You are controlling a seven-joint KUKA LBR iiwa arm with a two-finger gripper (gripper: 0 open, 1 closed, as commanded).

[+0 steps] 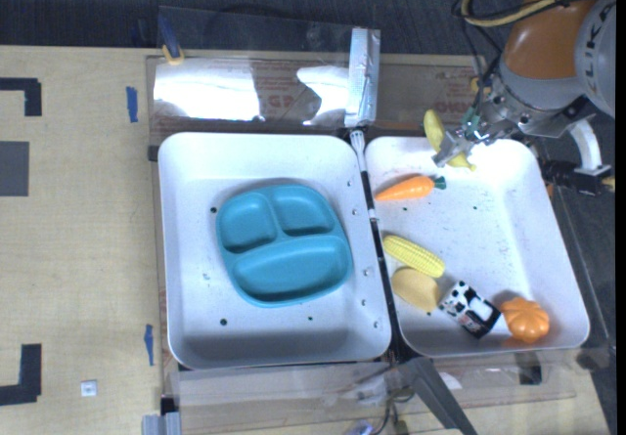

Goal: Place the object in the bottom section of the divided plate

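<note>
The grey arm with orange band (553, 32) slants down from two o'clock — its two-finger gripper (458, 152) pinches a yellow banana-shaped toy (435, 130) above the right white bin's (558, 257) far-left corner — well apart from the blue divided plastic plate (284, 242).

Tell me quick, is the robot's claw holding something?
Gripper: closed on a small yellow banana-shaped toy, lifted at the top edge of the right white bin.
</note>
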